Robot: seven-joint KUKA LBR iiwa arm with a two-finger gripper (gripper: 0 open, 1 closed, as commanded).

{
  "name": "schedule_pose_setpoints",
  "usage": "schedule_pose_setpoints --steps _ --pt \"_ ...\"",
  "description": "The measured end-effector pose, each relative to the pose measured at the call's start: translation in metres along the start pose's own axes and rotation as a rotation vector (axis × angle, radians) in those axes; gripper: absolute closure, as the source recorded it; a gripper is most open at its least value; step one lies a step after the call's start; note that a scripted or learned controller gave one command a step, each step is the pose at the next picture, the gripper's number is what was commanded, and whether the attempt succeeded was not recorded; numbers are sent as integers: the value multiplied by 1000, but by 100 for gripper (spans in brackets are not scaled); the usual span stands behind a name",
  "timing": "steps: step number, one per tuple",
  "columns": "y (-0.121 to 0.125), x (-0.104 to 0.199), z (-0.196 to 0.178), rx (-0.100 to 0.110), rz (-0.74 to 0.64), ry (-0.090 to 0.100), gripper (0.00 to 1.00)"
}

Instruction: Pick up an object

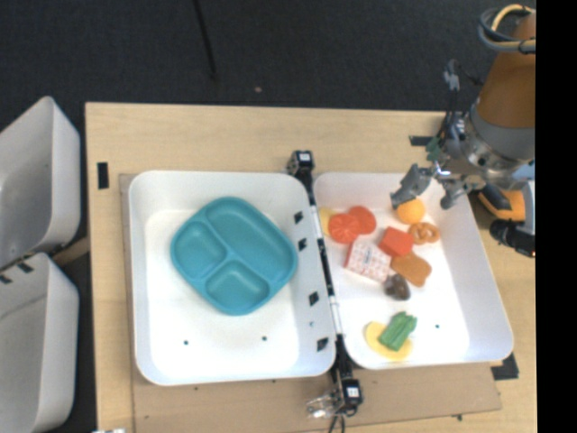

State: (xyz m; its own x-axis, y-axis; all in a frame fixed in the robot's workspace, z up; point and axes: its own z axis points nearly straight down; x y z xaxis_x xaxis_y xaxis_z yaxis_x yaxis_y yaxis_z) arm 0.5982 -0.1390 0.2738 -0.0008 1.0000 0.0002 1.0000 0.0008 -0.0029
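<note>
Hovering over the orange ball (411, 211), at 1 o'clock in the right bin (469, 332): that looks like our target. The gripper (431, 186) sits just above it, jaws spread, one finger to each side, nothing pinched yet.

Risks as we see them:
- Ball is round, so off-centre closing could squirt it out toward 12 o'clock.
- The pretzel (424, 233) sits just beside it at 5 o'clock and the red block (395, 241) is near at 7; a finger coming down could clip either and shove the cluster.
- Bin wall is close at 12, little room for the far finger.

Count, right bin, one each:
- orange ball
- pretzel
- red block
- tomato (351, 225)
- checkered box (368, 262)
- tan piece (411, 269)
- dark lump (396, 285)
- green piece (398, 329), lying on a yellow one (375, 339)

Left bin (153, 332): one teal tray (234, 254), three compartments. Two bins total.
</note>
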Motion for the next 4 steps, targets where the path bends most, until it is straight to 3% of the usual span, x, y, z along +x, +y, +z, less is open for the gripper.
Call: schedule_pose_setpoints --steps 1,3,4 --pt "5 -4 65 6 2 -1 0" --pt "-1 -8 157 4 3 -1 0" --pt "2 -9 171 -4 4 0 0"
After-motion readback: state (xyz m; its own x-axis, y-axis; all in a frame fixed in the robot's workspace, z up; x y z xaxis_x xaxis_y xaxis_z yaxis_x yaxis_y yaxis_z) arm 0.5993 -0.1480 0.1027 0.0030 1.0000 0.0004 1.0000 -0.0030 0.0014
